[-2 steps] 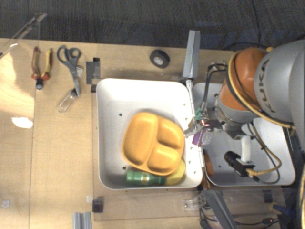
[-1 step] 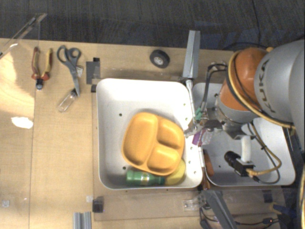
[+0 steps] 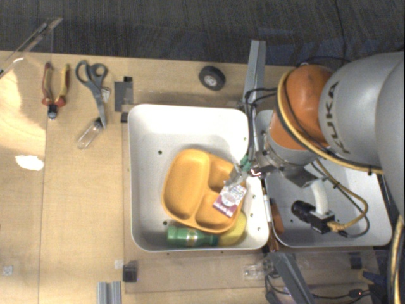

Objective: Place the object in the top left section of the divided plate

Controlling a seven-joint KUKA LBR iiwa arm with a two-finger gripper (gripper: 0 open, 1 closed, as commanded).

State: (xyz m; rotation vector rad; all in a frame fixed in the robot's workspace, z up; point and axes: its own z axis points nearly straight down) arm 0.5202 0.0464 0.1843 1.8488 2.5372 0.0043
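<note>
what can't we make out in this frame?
- Claw: too small and dark in the camera view to read its fingers.
- Purple packet: whether it is gripped or just lying on the yellow divided plate.
- Green can: partly under the plate's edge.
- Right bin: largely covered by the arm.

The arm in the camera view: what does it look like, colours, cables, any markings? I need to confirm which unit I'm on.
The arm is bulky and rounded, with a light grey casing and a glossy orange band above the wrist. Dark letters reading KUKA run along the grey shell. Black and yellowish cables loop around the orange section and trail down over the right bin. Beneath the wrist sits grey and black hardware.
</note>
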